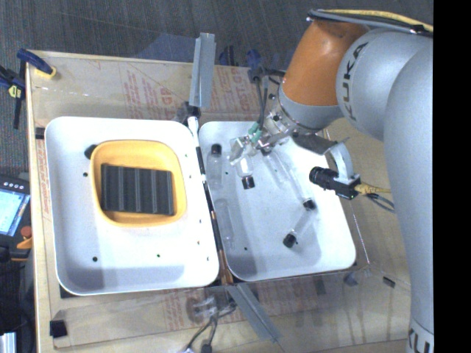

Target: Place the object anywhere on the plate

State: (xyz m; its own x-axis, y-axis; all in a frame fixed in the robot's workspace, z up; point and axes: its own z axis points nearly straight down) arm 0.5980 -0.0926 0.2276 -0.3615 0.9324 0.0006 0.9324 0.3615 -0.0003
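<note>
Object apparently on plate, gripper empty over right bin

Arm [368,65] comes first: its grey bulk and orange band reach in from the right and hang over the right bin [335,252]. The left bin [66,256] sits just beside it, the two touching along their inner walls. A yellow plate [140,151] lies in the left bin. On the plate rests a dark ribbed block [138,188], which I take to be the object, well inside the rim. The gripper [278,193] is low in the right bin, well apart from the plate. Its clear fingers look spread, with nothing visible between them, though their transparency makes this uncertain. By this reading the placing step looks complete. The next move would call only for lifting clear without disturbing either bin.
</note>
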